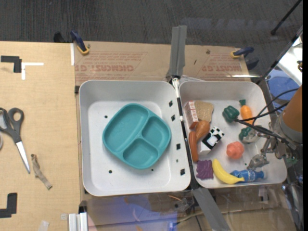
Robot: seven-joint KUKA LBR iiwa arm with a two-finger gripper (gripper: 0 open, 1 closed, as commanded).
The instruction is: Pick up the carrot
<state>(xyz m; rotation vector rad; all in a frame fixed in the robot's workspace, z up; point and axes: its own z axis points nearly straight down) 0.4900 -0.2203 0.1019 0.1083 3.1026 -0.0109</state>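
The carrot [246, 111] is lying near the right bin's [226, 187] far right corner, touching the green pepper [230, 113]. The claw [253, 148] is hovering nearby with fingers spread, gripping nothing. Risk: descending here, it is likelier to be catching the pepper or red tomato [235, 149], or clipping the wall.

Bins [86, 143] smooth white plastic, slightly glossy. Teal tray [137, 136] matt plastic. Bench [43, 90] matt brown cardboard. Scissors [14, 134] shiny metal blades, grey plastic handles. Carrot [246, 111] glossy orange plastic. Gripper [255, 148] bare metal.
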